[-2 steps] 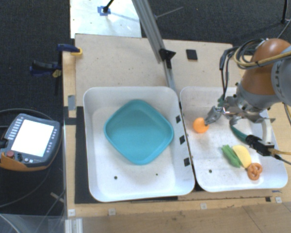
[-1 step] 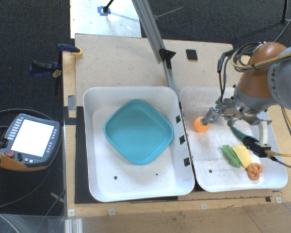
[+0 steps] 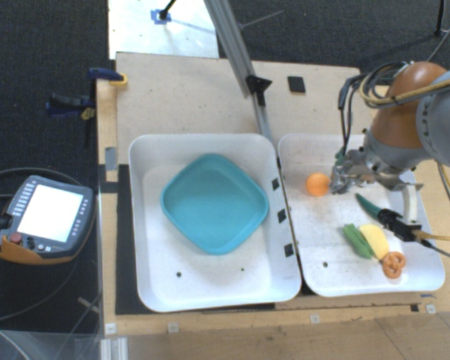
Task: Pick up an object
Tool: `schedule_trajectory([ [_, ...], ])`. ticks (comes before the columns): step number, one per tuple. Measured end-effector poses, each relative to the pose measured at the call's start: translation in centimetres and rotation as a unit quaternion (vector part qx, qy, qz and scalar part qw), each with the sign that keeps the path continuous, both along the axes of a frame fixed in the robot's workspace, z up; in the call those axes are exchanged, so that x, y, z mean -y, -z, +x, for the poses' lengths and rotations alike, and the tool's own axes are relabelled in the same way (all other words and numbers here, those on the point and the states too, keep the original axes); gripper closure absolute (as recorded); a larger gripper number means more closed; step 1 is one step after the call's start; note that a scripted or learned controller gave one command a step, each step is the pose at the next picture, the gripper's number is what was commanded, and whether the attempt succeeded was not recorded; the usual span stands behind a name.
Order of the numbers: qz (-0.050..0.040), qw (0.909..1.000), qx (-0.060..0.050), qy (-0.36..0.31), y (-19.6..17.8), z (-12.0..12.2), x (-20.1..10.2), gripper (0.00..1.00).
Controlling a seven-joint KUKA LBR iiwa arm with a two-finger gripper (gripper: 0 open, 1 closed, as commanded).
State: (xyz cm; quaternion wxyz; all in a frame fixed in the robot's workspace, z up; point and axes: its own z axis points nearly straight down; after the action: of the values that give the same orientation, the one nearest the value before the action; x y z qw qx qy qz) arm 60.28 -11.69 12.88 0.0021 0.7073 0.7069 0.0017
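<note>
- Orange ball (image 3: 318, 184) is the likeliest target: it lies alone in the right bin (image 3: 315, 272), near that bin's left wall and just to the left of the end effector (image 3: 343, 177), so there is free room around it for a grasp.
- End effector sits low over the right bin, beside the ball but apart from it; I cannot tell how wide it is set, and nothing is visibly held in it.
- Arm (image 3: 405, 118) leans in over the right bin's upper right part, which suits a reach toward that bin's left side.
- Other candidates crowd together toward the right bin's lower right: a green pod-like piece (image 3: 356, 240) touching a yellow piece (image 3: 375, 239), with an orange pretzel-shaped piece (image 3: 394, 264) just below them; being packed, they look harder to take singly.
- Teal square plate (image 3: 214, 202) lies flat in the middle of the left bin (image 3: 146, 276), well apart from the end effector.
- Both bins rest side by side on the surface (image 3: 180, 96).
</note>
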Motion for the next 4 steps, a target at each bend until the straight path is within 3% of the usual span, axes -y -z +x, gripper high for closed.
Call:
schedule_trajectory([
  [2, 0.0, 1.0, 0.0, -0.001, -11.0, 1.4, -0.5, 1.0],
  [3, 0.0003, 1.0, -0.002, -0.001, -12.3, 1.4, -0.5, 1.0],
  [4, 0.0008, 1.0, -0.002, -0.002, -12.5, 0.7, -4.9, 1.0],
])
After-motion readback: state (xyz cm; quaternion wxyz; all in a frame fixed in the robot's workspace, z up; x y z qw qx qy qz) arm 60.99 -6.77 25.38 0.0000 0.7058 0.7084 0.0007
